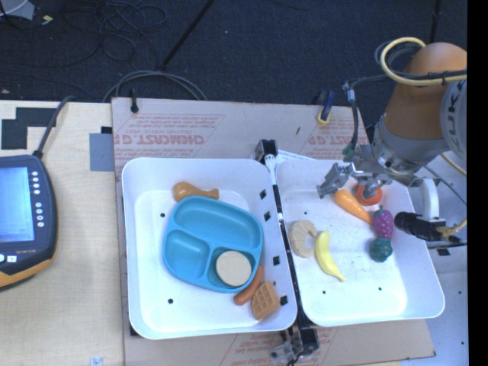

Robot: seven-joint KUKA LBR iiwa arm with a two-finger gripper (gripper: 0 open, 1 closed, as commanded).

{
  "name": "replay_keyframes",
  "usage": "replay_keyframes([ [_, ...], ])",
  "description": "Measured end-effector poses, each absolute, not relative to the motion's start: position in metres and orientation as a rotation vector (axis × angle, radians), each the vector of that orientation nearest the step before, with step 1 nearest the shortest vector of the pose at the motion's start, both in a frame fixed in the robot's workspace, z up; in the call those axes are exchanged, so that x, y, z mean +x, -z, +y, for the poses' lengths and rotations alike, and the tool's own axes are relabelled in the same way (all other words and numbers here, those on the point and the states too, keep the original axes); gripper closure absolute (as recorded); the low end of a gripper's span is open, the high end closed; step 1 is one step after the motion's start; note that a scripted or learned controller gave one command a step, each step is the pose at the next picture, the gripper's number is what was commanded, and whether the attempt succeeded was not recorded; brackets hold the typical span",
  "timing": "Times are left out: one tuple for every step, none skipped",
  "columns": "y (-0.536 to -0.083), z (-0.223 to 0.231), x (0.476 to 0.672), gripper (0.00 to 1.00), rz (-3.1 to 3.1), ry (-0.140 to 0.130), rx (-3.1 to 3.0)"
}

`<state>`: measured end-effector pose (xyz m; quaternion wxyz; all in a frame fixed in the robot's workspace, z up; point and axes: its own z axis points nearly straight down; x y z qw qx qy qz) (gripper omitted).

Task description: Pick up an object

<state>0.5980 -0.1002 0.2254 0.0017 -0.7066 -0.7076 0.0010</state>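
Observation:
My gripper (352, 185) hovers over the back of the right bin (415, 296), open, with nothing between its fingers. Just below it lies an orange carrot (354, 204), pointing down to the right. A round red-orange piece (370, 195) sits partly under the right finger. Further right are purple grapes (383, 223) and a dark green broccoli piece (380, 249). A yellow banana (328, 255) and a pale round biscuit (302, 236) lie nearer the bin's left wall.
The left bin (141, 204) holds a blue divided plate (206, 239) with a beige disc (233, 268) in one compartment. A drumstick (194, 192), a sausage (248, 288) and a waffle (265, 302) lie around it. A teach pendant (23, 212) rests at the far left.

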Motion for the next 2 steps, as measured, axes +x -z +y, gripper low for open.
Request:
replay_keyframes([
  [-0.084,-0.137,0.539,0.0,-2.216,-0.005,-2.218],
  [-0.088,-0.118,0.569,0.0,-2.223,-0.003,-2.221],
])
